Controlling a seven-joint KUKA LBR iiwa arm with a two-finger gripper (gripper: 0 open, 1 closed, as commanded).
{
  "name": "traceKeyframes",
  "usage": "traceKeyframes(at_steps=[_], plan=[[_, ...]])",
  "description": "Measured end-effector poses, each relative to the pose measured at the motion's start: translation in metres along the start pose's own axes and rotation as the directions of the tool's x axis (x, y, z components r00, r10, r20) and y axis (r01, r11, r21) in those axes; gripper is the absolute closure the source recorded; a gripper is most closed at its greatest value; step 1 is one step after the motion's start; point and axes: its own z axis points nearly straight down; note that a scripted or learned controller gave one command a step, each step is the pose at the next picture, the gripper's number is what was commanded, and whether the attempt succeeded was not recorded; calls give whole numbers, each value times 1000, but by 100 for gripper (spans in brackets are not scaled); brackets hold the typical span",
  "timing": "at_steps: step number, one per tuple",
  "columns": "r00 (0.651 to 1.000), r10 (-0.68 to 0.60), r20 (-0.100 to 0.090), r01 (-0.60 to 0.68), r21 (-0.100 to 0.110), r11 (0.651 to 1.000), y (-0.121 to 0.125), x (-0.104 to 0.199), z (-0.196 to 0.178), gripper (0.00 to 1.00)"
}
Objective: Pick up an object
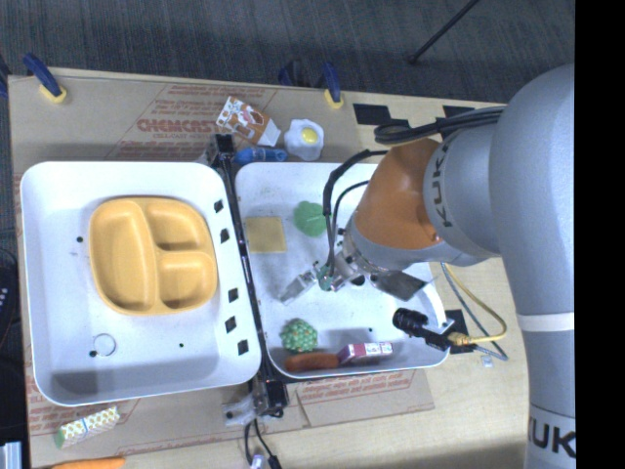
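Camera view, arm: the grey arm with the orange band (395, 203) reaches in from the right and hangs over the right white bin (256, 179).
Gripper: the two-finger gripper (314, 283) is low in the middle of the right bin; its metal fingers (296, 286) point to the left and I cannot tell how far apart they are. Nothing shows between them.
Right bin, back: a flat pale yellow square piece (266, 234) lies near the left wall, and a green rounded object (311, 218) lies just beside it, partly under the arm's cable.
Right bin, front: a green bumpy ball (300, 336) sits near the front wall; a long orange-red carrot-like object (312, 362) lies along the front wall, touching a small pink and white box (367, 351).
In the way: the orange wrist covers the right half of this bin.
Left bin: the left white bin (44, 262) holds a yellow plastic divided tray (151, 252).
Outside the bins: a small printed carton (239, 118), a blue object (259, 153) and a white and yellow egg-like object (306, 138) lie on the cardboard behind the bins.
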Motion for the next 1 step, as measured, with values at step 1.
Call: traceKeyframes(at_steps=[1], plan=[[981, -193, -1, 193, 1, 981, 1, 0, 0, 0]])
